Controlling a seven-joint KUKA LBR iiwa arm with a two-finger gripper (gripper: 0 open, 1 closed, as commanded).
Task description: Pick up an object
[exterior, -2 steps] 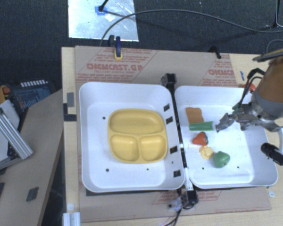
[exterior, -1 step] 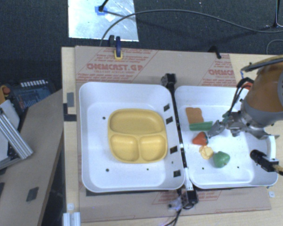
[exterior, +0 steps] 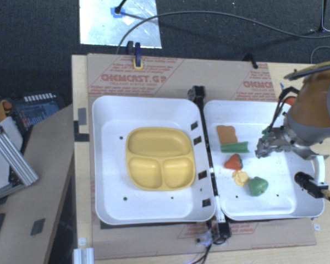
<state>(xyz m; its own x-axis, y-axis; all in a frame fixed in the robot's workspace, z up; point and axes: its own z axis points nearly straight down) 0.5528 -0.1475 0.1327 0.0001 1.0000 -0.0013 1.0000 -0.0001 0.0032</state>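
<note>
Two shallow white bins sit side by side on a bench, seen from above at a slant. The left bin (exterior: 107, 147) holds a yellow divided tray (exterior: 157, 158) with three compartments, lying flat near its middle. Nothing can be seen lying in the tray.

The right bin (exterior: 275, 205) holds a loose cluster of small toy foods toward its left side, close enough together that any one could be a target. Farthest from the viewer is a brown flat piece (exterior: 226, 133), with a green stick-shaped piece (exterior: 234, 146) touching its near edge. Nearer lie a red piece (exterior: 233, 161), a small yellow piece (exterior: 240, 177) just beside it, and a rounded green piece (exterior: 257, 186) at the cluster's near right.

The grey arm with its orange band reaches in from the right, and its gripper (exterior: 264, 147) hangs over the right bin, just right of the green stick and apart from it. Whether the claw is apart or together cannot be told; it is small and dark here. No item is visibly between its tips, so nothing seems picked up yet. Judging by its position, it is likely lined up for the green stick or a neighbour.
</note>
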